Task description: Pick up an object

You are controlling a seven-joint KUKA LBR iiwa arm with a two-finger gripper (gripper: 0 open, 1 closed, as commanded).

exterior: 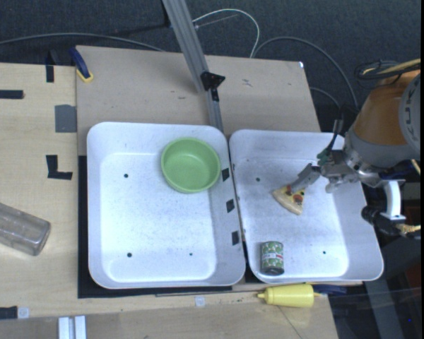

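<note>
1. While I am reaching in from the right of the camera view, my gripper (302,183) is hanging low over the right bin (353,260), its tip sitting at the upper edge of the pizza slice toy (290,198). Whether I am clenched on it or released I cannot tell; the tip is too small and dark against the slice to read.
2. That slice is lying flat near the middle of the right bin, point toward the divider, so I am judging it the nearest thing to take, and a low, thin one that is calling for a close approach.
3. Nearer the front wall of the same bin a small green can (272,257) is standing, well apart from the slice, so it is not crowding my approach.
4. Across the divider, a green bowl (191,164) is sitting in the far corner of the left bin (113,260), mouth up, out of my present reach line.
5. Outside the bins, a yellow bottle (291,296) is lying on the bench just in front of the right bin, and a clear tumbler (14,226) is lying on its side at far left.
6. Judging by this, the pick is not yet done: the slice is resting on the bin floor.
</note>
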